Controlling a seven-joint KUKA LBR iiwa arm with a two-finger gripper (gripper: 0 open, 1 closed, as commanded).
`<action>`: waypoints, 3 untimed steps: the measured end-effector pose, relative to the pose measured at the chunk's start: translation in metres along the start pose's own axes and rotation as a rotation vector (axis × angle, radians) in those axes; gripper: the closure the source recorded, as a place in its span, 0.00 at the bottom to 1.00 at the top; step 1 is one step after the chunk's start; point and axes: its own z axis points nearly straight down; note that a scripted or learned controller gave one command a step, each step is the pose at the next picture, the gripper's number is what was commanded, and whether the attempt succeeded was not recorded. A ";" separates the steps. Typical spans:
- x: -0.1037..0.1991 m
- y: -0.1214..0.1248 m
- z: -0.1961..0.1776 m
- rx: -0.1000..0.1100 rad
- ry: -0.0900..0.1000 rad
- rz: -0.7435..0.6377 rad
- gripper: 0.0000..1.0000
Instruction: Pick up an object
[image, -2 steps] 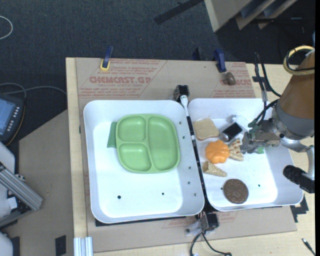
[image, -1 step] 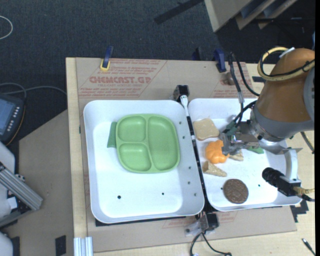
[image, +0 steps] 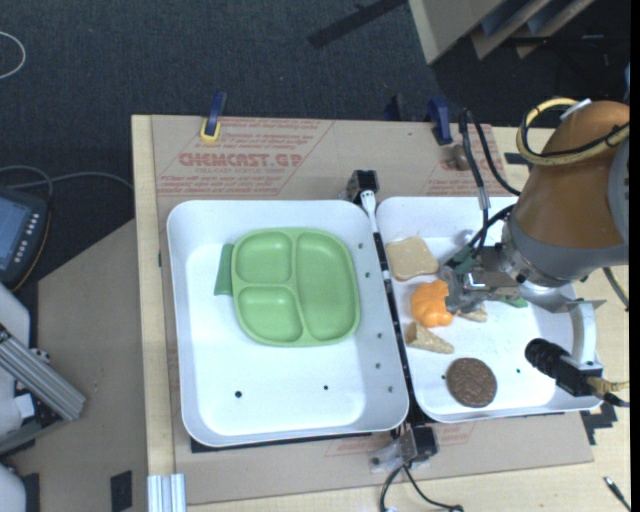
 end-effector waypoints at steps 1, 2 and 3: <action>0.008 0.005 0.000 -0.003 -0.001 -0.002 1.00; 0.008 -0.003 0.018 0.002 0.000 0.000 1.00; 0.007 0.006 -0.001 -0.006 -0.002 -0.001 1.00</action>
